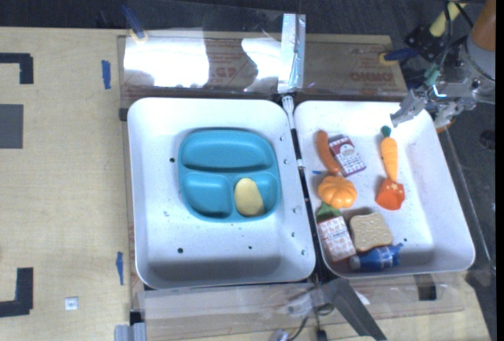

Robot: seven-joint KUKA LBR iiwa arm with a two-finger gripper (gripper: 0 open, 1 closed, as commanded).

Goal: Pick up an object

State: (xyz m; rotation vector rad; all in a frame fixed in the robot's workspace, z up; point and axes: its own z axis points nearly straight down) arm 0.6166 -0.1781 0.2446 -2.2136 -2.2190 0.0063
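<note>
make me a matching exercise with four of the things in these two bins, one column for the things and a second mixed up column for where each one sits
Things:
1. yellow potato-shaped toy
2. orange toy carrot
3. slice of toy bread
4. orange toy pumpkin

Places:
A. right bin, near its front edge
B. in the blue divided tray, left bin
C. right bin, just below the toy sausage
D. right bin, towards the right side, pointing down

Pairs: 1-B, 2-D, 3-A, 4-C

My bins (150, 253) look like smooth, glossy white plastic; the blue tray (206, 154) is matt plastic, the bench (63, 198) pale bare wood, the rear panel (205, 48) shiny clear sheet.
</note>
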